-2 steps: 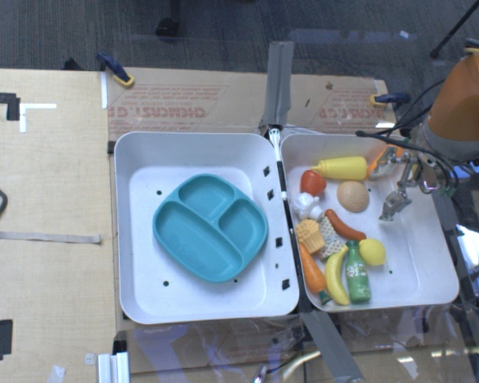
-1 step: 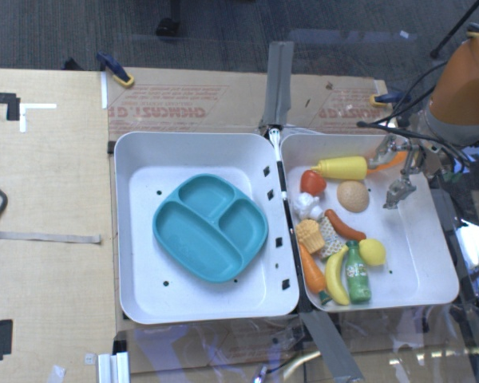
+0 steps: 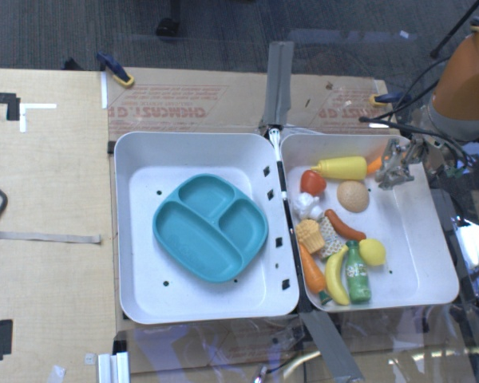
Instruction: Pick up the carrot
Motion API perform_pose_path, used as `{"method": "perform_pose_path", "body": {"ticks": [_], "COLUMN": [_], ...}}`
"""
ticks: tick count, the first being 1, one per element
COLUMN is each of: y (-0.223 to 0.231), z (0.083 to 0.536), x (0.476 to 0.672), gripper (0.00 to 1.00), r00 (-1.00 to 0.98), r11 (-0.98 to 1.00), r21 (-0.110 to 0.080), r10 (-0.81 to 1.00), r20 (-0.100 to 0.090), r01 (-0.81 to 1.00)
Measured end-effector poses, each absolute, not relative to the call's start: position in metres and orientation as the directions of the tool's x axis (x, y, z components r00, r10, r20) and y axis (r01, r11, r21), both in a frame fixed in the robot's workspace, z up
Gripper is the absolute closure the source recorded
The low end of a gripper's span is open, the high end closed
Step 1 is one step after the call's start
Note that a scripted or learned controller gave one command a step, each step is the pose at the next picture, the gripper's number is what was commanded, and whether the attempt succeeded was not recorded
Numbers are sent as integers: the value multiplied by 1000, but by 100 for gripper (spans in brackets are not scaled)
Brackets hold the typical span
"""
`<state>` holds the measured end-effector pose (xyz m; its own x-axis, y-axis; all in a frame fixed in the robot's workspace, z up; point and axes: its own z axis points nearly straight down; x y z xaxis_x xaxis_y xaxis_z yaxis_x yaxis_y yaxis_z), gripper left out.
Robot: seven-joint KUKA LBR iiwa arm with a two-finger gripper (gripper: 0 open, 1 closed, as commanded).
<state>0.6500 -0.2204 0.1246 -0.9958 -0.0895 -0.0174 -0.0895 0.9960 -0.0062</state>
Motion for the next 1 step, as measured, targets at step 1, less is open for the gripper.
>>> {"method": "perform_pose_path", "body": {"ticks": [1], "y": [-220], "z": [125], "x": [650], "gripper": [0], "r00": [-996], "r11": [996], "r21": [-6], "r10": [-90], "r20": [-17], "r01": [-90]}}
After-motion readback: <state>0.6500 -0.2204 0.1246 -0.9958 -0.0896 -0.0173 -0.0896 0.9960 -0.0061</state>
